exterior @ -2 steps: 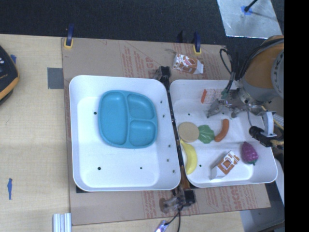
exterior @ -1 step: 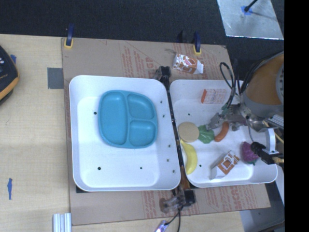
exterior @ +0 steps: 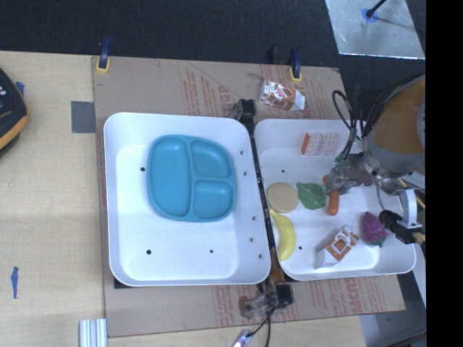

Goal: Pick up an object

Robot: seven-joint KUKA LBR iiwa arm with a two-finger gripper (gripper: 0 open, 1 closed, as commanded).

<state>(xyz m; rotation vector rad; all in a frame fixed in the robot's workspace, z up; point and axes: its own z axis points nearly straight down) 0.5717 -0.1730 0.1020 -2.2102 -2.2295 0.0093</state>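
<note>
A blue divided plate (exterior: pixel 192 178) lies in the left white bin (exterior: pixel 123 259). Both bins sit on brown cardboard (exterior: pixel 181 85) clamped to the table (exterior: pixel 43 230). A small printed packet (exterior: pixel 281 96) rests on the cardboard, far of the right bin (exterior: pixel 398 266).

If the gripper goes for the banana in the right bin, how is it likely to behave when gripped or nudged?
The banana is curved and smooth, so it would probably pivot or slide on the bin's glossy floor if nudged off-centre. It lies close to the bin's left wall, which may crowd one finger. It looks like a toy, so likely light and stiff, though that is unconfirmed.
</note>
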